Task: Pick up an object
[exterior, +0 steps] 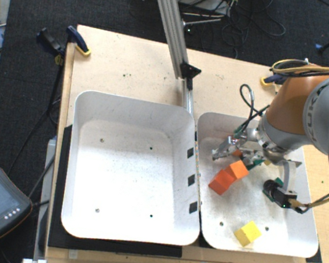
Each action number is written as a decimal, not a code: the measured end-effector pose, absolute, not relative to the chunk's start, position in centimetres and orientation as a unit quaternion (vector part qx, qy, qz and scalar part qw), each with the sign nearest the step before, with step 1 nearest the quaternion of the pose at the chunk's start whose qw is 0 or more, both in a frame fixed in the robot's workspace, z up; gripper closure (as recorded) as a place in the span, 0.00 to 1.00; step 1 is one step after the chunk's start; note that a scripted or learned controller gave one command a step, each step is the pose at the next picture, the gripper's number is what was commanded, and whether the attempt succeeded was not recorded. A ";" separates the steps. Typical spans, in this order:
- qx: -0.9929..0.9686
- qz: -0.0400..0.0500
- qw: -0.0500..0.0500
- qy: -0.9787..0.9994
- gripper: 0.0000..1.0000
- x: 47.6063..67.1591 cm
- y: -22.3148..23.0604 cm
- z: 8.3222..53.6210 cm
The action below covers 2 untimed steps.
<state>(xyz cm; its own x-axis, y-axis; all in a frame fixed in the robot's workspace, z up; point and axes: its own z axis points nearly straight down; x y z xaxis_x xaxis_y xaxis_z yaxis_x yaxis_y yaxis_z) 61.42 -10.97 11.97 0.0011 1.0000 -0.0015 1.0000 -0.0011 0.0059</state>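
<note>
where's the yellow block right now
The yellow block lies in the right bin, near its front edge, below and right of the orange block.

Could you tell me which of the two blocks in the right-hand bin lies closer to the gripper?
The orange rectangular block, directly below the gripper. The small yellow cube sits apart, near the bin's front edge.

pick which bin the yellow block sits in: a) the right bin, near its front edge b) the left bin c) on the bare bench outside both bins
a: the yellow block lies on the floor of the right bin, near its front edge, below and to the right of the orange block.
</note>
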 end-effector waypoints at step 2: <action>0.706 0.002 0.004 0.708 1.00 61.3 -10.9 19.1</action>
<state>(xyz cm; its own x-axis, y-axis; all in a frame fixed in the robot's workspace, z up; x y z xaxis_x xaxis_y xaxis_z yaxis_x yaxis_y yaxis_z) 61.29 -10.90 19.10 -0.0017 1.0000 -0.0019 1.0000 0.0017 0.0083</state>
